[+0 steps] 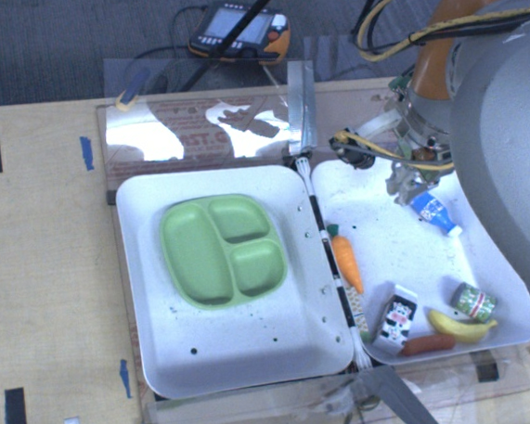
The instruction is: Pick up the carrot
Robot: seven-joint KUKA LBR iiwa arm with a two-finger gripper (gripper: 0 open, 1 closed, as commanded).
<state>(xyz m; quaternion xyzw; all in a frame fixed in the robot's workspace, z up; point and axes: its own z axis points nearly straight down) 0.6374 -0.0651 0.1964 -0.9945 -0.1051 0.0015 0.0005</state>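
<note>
While the grey arm (500, 137) reaches in, the right white bin (493, 259) holds the orange carrot (345, 256) against its left wall. The claw (409, 180) hovers beside a blue bottle (432, 212); its opening I cannot tell.

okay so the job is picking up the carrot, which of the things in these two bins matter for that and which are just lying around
Belongs to the job:
carrot, at the right bin's left wall
gripper, up at the bin's far end

Just lying about:
green divided plate, left bin
blue tube
banana
small can
cow-print carton
</note>
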